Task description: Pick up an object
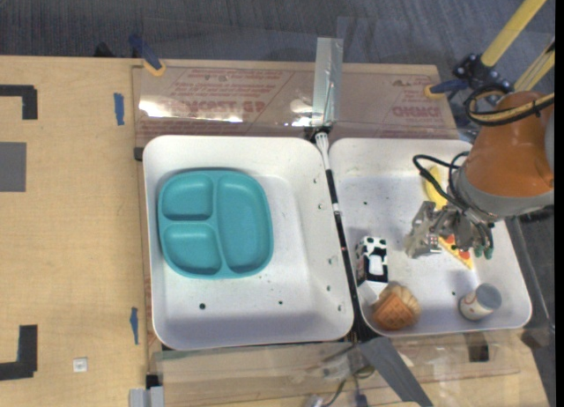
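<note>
My gripper (429, 236) hangs low over the middle of the right bin (388, 172), below the arm's orange band (507, 157). Just to its right lies a small orange and yellow piece with a green tip (464, 253), partly under the wrist. A yellow item (431, 188) pokes out behind the gripper. To the gripper's left, by the divider, lies a black and white toy (374, 258). A brown round object (396, 307) rests at the bin's front edge. A small grey cup (479, 300) sits in the front right corner.
The left bin (291, 308) holds a teal divided plate (214, 222) on its left side. A metal post (327, 79) stands behind the divider between the bins. Black cables (434, 167) loop off the wrist over the right bin's back.
</note>
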`<action>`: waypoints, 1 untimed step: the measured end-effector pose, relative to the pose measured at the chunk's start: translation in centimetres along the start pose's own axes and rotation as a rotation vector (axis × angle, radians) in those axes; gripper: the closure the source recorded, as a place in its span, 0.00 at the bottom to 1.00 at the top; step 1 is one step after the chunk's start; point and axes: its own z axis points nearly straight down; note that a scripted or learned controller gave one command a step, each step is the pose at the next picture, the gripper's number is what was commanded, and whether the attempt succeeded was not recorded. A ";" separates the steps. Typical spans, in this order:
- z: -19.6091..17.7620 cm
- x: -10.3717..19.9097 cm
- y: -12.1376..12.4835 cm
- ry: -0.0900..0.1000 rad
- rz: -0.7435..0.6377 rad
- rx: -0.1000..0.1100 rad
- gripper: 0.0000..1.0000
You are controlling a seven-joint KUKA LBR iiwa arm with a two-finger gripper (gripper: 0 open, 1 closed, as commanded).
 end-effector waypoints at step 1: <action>1.8 -5.1 5.6 0.002 0.369 -0.003 1.00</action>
